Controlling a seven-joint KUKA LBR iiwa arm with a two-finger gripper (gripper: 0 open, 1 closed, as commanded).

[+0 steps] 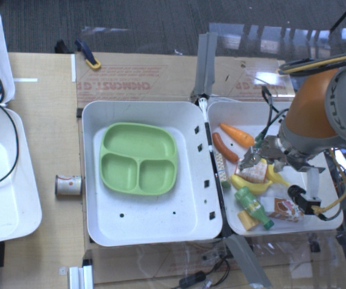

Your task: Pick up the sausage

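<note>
The sausage (225, 147) is a reddish-brown link lying at a slant near the left wall of the right bin (336, 221). An orange carrot (237, 135) lies just behind it. The gripper (249, 159) hangs low over the middle of that bin, just right of the sausage's near end and right above a pale bread-like piece (256, 173). The sausage lies free on the bin floor, apart from the gripper. The grey and orange arm (317, 110) comes in from the right and hides part of the bin's back.
Around the gripper lie a yellow banana (249, 185), a green bottle (253, 205) and a red-and-white packet (286, 209). The left bin (94, 215) holds a green divided plate (138, 158). A small can (69, 185) lies on the bench to its left.
</note>
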